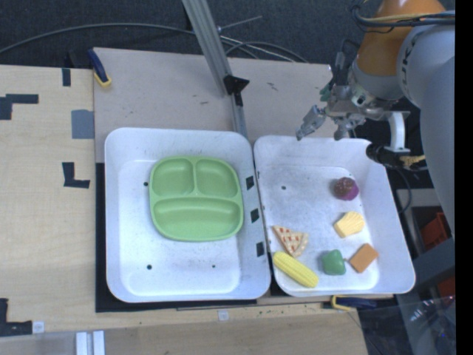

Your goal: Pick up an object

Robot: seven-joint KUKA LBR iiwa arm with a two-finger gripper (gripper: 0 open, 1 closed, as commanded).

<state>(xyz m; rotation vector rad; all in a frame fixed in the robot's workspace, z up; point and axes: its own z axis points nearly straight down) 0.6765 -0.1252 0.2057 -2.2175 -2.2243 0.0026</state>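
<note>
1. The left bin (118, 220) is sitting on the bench; a green divided plate (196, 198) is lying flat inside it, toward its upper middle, with all three compartments showing bare.
2. The right bin (310, 161) is lying just beside the left one, their inner rims touching; the candidate objects are all resting in its lower right half.
3. A pizza slice (291, 239) is lying near the inner rim; a corn cob (295, 269) is lying just below it, slanting toward the bottom edge.
4. A green pepper (332, 262) is sitting just right of the cob; an orange block (363, 257) is lying beside it, near the right wall.
5. A yellow cheese wedge (349, 224) is resting above those two; a purple round fruit (345, 188) is sitting above the wedge, apart from it.
6. The gripper (324, 126) is hanging over the right bin's top rim, well apart from every object; its two fingers are standing apart, with nothing between them.
</note>
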